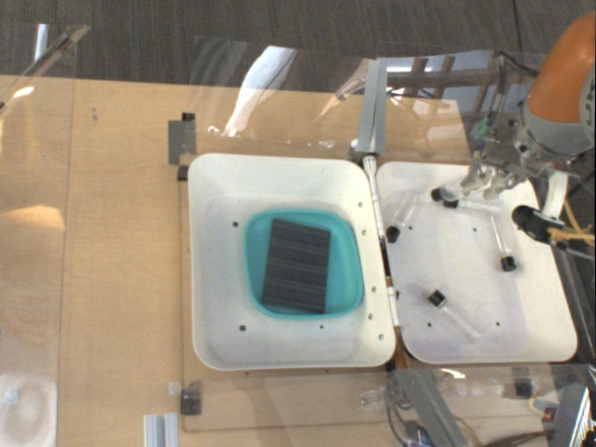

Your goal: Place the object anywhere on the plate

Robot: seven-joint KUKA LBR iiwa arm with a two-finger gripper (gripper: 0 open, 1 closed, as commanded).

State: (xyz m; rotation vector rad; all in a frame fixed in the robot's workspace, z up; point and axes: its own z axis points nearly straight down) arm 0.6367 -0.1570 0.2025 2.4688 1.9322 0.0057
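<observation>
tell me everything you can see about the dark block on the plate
The dark block is a flat, dark grey rectangle with ribs running across its top, matte like rubber or plastic. It lies flat, slightly turned, in the middle of the teal plate, resting on it alone, in the left bin.

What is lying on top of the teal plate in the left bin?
A dark ribbed block lies flat on the teal plate, near its middle, inside the left bin. The plate's rim shows all around it. The part of the plate under the block is covered.
</observation>
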